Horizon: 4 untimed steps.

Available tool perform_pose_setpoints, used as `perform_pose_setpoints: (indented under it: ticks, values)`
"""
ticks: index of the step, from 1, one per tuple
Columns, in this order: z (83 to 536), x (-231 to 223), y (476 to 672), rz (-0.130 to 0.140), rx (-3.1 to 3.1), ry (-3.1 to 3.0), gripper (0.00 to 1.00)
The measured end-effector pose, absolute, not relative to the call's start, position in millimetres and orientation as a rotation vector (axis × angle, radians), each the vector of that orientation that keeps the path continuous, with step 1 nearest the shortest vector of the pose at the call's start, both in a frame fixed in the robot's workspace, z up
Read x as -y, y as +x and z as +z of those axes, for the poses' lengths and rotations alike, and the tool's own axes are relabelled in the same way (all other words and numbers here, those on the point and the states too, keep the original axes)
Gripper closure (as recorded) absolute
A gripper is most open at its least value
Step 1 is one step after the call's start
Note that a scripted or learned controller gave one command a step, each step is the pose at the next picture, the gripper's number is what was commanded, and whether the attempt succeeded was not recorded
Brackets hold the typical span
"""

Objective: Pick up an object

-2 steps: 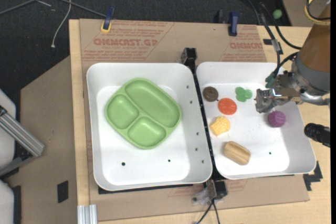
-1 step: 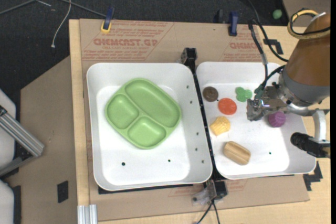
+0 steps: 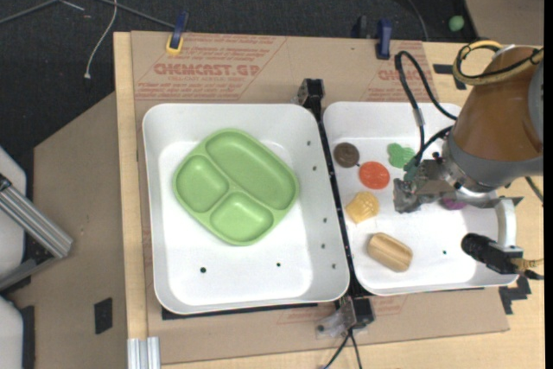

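**Over the right bin: arm low among the small objects**

In the right-hand bin [image 3: 432, 272] you see the arm reaching in from the right, its orange band above the wrist, with the gripper [image 3: 413, 194] low over the bin's middle. The dark finger assembly blocks your look at its tips, so you cannot tell how they stand, and no object is visibly between them.

Just left of the gripper lies an orange-red round piece [image 3: 374, 175]; above it and to the left sits a dark brown round piece [image 3: 346, 155]. A green piece [image 3: 399, 155] rests near the bin's upper part, just above the gripper. A yellow lumpy piece [image 3: 363, 207] lies below the orange-red one, and a tan bread-like roll [image 3: 390, 251] sits lower still, apart from the gripper. A bit of purple [image 3: 451, 204] peeks out beside the wrist; what it is you cannot make out.

In the left bin [image 3: 173, 272] a green divided plate [image 3: 235, 186] lies flat, three compartments up.
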<state>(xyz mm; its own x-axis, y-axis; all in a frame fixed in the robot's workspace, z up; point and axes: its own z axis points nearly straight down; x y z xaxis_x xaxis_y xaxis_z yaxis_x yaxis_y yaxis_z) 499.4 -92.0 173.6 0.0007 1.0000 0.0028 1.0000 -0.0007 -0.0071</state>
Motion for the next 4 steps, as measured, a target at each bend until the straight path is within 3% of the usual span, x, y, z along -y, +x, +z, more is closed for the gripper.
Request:
perform_pose_setpoints:
  ticks: [1, 2, 4]
  values:
    - [131, 93, 496.2, 0.005, 2.215, -2.217, 0.00]
    - [144, 93, 498.1, -0.002, 2.219, -2.222, 1.00]
    - [245, 78, 498.1, -0.007, 2.227, -2.222, 1.00]
